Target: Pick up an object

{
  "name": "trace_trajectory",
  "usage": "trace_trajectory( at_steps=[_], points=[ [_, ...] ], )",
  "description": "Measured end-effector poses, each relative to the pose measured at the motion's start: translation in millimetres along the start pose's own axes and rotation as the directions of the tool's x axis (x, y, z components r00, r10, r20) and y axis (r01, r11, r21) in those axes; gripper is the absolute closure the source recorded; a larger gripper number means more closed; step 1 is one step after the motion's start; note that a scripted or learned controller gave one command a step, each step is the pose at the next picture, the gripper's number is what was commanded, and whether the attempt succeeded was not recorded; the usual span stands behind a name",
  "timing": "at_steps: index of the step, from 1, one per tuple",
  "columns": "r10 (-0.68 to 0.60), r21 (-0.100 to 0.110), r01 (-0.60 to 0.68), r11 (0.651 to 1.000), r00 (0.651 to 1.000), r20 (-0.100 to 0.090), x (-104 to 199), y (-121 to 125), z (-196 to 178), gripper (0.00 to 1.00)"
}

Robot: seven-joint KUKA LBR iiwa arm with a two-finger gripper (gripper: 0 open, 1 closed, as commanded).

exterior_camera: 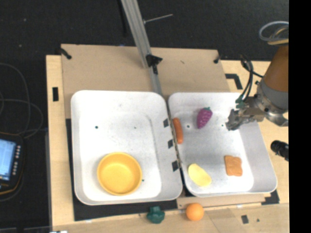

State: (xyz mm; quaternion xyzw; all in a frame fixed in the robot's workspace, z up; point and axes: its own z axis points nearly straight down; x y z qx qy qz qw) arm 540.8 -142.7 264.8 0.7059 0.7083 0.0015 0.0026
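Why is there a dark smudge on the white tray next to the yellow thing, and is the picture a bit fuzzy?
In the camera view, the smudge is a soft grey shadow on the right white bin, above the pale yellow lemon-shaped toy; the view looks slightly soft, so the gripper blurs into a dark shape; no strong glare.

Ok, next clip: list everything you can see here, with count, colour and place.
bins: two, white, side by side on the bench
bowl: one, yellow, left bin, near corner
carrot: one, orange, right bin, by its left wall
grapes: one bunch, purple, right bin, far part
lemon: one, pale yellow, right bin, near edge
bread: one, orange-brown, right bin, near right
ball: one, orange, bench in front of the bins
small toy: one, green, beside the ball
tool: one, grey, above the right bin's right side
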Motion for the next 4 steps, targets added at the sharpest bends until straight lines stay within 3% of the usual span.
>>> trace_trajectory(
  at_steps=[3,4],
  points=[
    [-0.003,0.004,0.003,1.000,1.000,-0.002,152,34,-11,1.00],
    [0.000,0.007,0.000,1.000,1.000,-0.002,200,46,9,1.00]
  ],
)
